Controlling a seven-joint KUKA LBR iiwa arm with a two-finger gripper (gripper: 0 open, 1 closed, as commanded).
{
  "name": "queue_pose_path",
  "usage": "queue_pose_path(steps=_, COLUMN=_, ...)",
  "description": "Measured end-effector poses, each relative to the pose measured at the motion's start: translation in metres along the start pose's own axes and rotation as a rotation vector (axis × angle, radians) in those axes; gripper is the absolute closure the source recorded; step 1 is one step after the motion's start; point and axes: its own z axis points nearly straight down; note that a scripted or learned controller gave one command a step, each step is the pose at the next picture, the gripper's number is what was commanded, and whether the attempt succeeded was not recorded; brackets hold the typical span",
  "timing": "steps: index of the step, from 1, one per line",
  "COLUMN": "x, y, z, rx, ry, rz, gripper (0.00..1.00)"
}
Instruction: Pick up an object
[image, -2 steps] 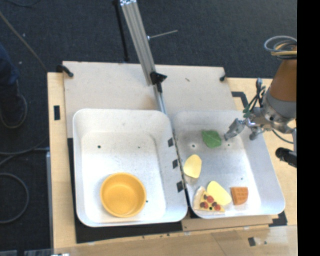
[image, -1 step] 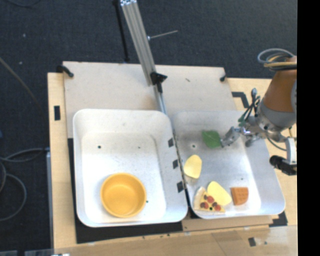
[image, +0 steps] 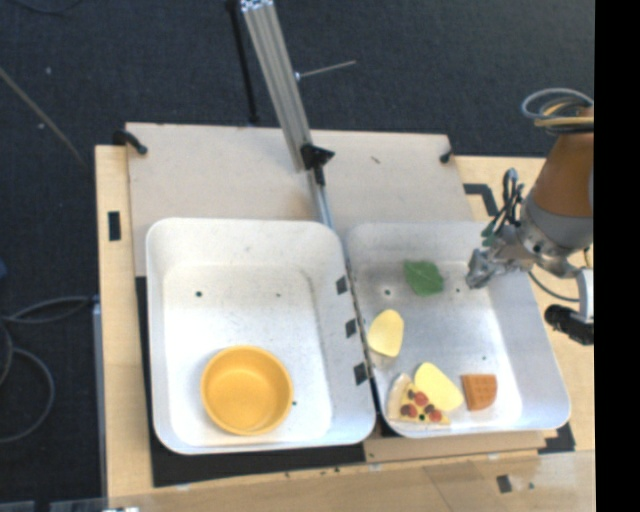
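Nearest the camera: yellow bowl (image: 247, 389) sitting upright in the front part of the left bin (image: 180, 250), mouth up, nothing visible inside it; rest of that bin is bare white floor with a few dark specks. Right bin (image: 520, 340) touches the left bin along their shared edge, with small black clips on that seam. Taking the right bin as reference: a small plate-like item with red and dark bits (image: 415, 405) sits at its front-left corner, against the front rim. A pale yellow wedge (image: 437, 387) overlaps that item on its right side. An orange block (image: 479, 391) lies just right of the wedge, close but apart, near the front rim. A second pale yellow piece (image: 386, 332) sits near the bin's left wall, about mid-depth, apart from the front cluster. A green object (image: 424, 277) lies in the back half, roughly centre, well apart from the yellow pieces. Gripper (image: 481, 270) is over the back-right part of the right bin, just right of the green object and not touching it as far as the view shows. Fingers (image: 476, 275) point down and left toward the bin floor; too small and blurred to say whether they are spread or pressed together, cannot tell. Nothing visible between them. Arm's orange band (image: 566, 175) is above the bin's right rim. Both bins rest on the table (image: 115, 300), on a grey board, with a slanted metal pole (image: 285, 85) at the back.
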Motion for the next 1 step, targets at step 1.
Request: queue_pose_path(steps=1, x=-0.0015, y=0.0076, z=-0.0458, rx=-0.001, ry=0.001, rz=-0.003, gripper=1.00)
